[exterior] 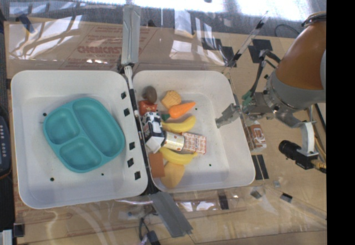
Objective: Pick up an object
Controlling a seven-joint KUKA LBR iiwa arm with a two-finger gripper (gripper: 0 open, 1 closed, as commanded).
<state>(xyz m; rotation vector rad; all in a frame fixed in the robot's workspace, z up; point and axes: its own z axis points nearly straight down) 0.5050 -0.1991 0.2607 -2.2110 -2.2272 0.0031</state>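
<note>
The gripper [228, 115] hangs over the right edge of the right bin [236, 158], nothing visibly held — whether it is open or closed cannot be told. The toy food sits well to its left, heaped against the divider: a glossy yellow banana [180, 124], a tapered orange carrot [182, 109], a flat printed box [194, 142]. Packed that tightly, smooth curved plastic could slip or drag neighbours. A teal divided plate [83, 134] lies in the left bin [25, 183].
</note>
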